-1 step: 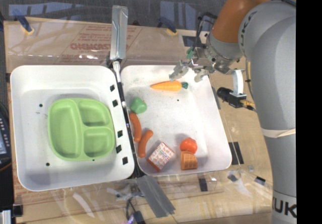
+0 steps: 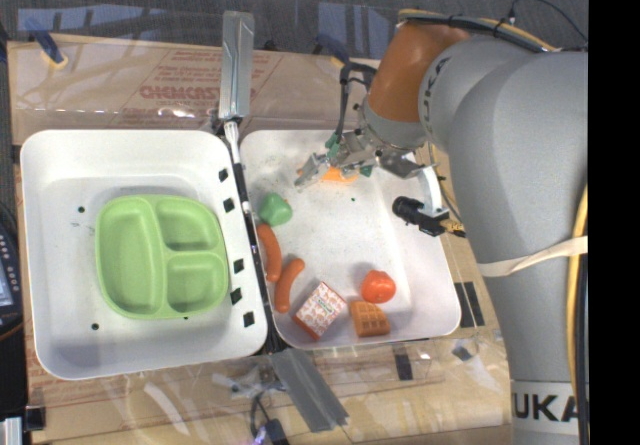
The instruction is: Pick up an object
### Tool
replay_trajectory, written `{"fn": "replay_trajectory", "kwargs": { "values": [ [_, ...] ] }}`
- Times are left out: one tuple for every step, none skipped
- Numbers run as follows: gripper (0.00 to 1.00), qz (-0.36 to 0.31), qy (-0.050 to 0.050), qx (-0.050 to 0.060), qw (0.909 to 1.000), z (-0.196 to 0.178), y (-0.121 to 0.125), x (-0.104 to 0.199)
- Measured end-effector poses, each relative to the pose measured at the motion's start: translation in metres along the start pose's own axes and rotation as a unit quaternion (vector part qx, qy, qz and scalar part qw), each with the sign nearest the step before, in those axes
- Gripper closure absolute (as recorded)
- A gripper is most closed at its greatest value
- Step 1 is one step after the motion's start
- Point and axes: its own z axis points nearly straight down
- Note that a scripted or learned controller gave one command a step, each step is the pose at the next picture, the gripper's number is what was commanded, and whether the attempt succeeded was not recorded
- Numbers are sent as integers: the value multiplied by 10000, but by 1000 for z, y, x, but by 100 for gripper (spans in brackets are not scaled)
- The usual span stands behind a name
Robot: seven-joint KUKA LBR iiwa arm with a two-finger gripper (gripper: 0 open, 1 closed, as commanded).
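Two shallow white plastic bins side by side on the bench: left bin (image 2: 40, 233) and right bin (image 2: 440, 303).

In the left bin, a light green plastic tray with three compartments (image 2: 160, 255), lying flat near the middle.

In the right bin, several small toy foods. A round green piece (image 2: 275, 209) near the left wall. Below it, two orange sausage shapes: an upper sausage (image 2: 269, 251) close along the dividing wall and a lower sausage (image 2: 289, 283) leaning to the right, their lower ends close together. Near the front edge, a small white and red printed carton (image 2: 320, 309), standing on a corner, tilted. Just to its right, an orange waffle-like square (image 2: 369, 318), and above that, almost touching, a red-orange rounded tomato-like piece (image 2: 378, 285).

At the far side of the right bin, the grey arm with orange band (image 2: 405, 73) reaching in from the right, its big body hiding the right rim of the bin. Two-finger gripper (image 2: 335, 165) low over the far part of the bin floor. Something small and orange (image 2: 347, 173) visible just under the gripper, mostly covered; shape hard to make out. Cannot tell how the gripper stands, or if the orange thing is gripped or only lying beneath.
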Motion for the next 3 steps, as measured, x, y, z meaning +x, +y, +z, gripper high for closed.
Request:
{"fn": "replay_trajectory", "kwargs": {
  "values": [
    [100,-21,-28,-16,10000,-11,1,-2],
    [0,-28,0,16,10000,-11,1,0],
    [0,391,-2,-4,9992,-22,-15,-58]
  ]
}}
